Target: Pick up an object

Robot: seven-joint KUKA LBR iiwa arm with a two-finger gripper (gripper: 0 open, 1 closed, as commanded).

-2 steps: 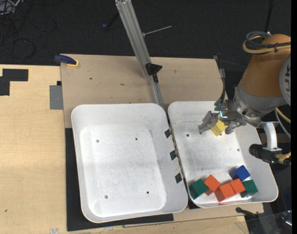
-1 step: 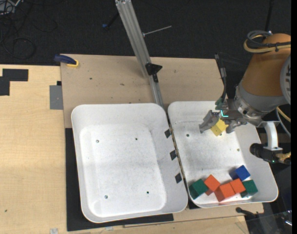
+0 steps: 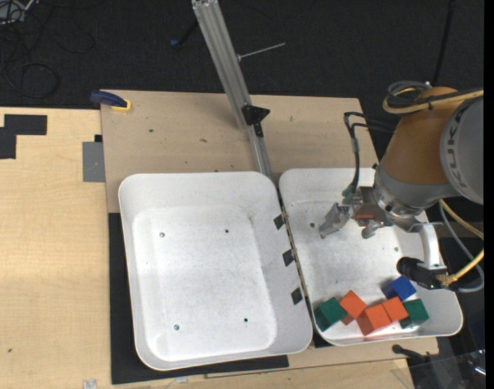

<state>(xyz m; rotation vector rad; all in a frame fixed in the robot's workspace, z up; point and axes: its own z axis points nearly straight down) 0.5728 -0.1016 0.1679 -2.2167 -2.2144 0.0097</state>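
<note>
Blocks: a green block (image 3: 330, 311), two orange blocks (image 3: 353, 305) (image 3: 379, 315), a blue block (image 3: 402, 288) and a second green block (image 3: 415, 311) lie clustered in the right bin (image 3: 312, 186), below the gripper (image 3: 349, 224) and well apart from it. Gripper: fingers spread open, holding nothing, above the bin floor. Left bin (image 3: 134, 186): beyond the gripper's left.

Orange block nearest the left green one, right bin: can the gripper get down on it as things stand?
Probably yes. The gripper hangs over bare floor of the right bin; nothing covers the orange block, though a green block touches its left side.
</note>
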